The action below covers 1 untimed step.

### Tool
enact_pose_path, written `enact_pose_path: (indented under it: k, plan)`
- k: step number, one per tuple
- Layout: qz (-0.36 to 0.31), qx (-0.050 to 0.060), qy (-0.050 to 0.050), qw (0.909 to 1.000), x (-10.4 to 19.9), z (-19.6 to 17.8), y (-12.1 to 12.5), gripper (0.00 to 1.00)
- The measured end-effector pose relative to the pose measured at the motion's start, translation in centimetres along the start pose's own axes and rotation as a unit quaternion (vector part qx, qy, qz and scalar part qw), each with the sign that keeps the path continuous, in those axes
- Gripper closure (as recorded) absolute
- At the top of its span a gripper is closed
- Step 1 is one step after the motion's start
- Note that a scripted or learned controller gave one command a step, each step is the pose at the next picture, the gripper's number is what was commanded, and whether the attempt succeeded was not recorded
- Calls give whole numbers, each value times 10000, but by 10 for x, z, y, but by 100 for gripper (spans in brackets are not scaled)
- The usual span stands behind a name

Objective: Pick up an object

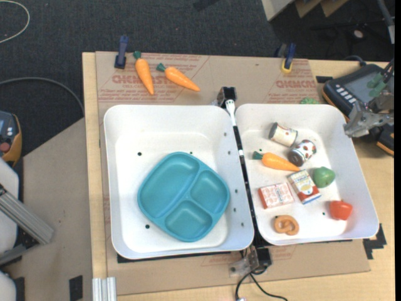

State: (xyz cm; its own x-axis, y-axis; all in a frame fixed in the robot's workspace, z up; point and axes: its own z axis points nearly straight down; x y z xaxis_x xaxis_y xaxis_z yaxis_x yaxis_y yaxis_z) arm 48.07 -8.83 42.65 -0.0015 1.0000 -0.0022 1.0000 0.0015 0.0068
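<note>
Camera view: 2 white bins on a cardboard-topped bench, gripper at the right bin's upper right rim, its state cannot be told.

Right bin holds a carrot, small can, round spotted toy, green fruit, 2 small cartons, pretzel and red piece. Left bin holds a teal divided plate. 2 more carrots lie on the cardboard behind it.

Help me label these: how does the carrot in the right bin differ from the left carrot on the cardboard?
The bin carrot lies nearly level, green end toward the divider; the cardboard carrot lies steeply, green end up. The first sits among toys, the second behind the bins beside another carrot. Both are orange with green tops.
</note>
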Motion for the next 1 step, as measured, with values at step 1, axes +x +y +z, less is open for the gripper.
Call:
enact_pose_path:
  k: [1]
  plan:
    - [-10, -28, 7, 10000, 25, -81, 0, 100]
